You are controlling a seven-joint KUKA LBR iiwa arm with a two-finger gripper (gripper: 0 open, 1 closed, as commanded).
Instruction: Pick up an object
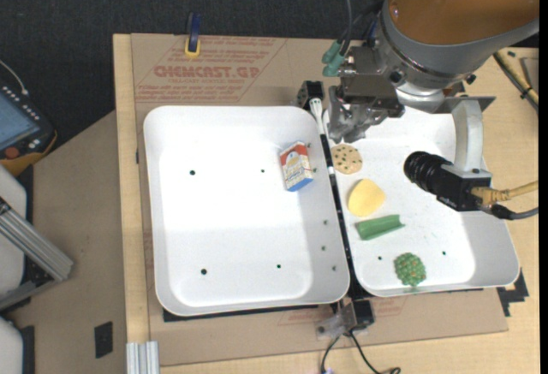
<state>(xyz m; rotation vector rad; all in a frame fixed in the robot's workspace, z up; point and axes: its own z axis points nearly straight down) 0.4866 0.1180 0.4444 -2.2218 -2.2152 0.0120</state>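
The arm comes in from the upper right, and my gripper (349, 131) hangs over the far left corner of the right bin (479, 265), just above a round tan cookie with dark chips (347, 159). Nothing shows between the gripper and the cookie. Nearer the front of this bin lie a yellow wedge (366, 197), a green stick (378, 227) and a green knobbly ball (409, 269). A small red, white and blue carton (295, 167) stands in the left bin (214, 278), close to its right wall.
A black cylindrical fixture on a white bracket (438, 177) with a hose sits over the right bin's right side. A blue and yellow clip (193, 37) stands at the board's far edge. The two bins meet along a black-edged divider (334, 210).
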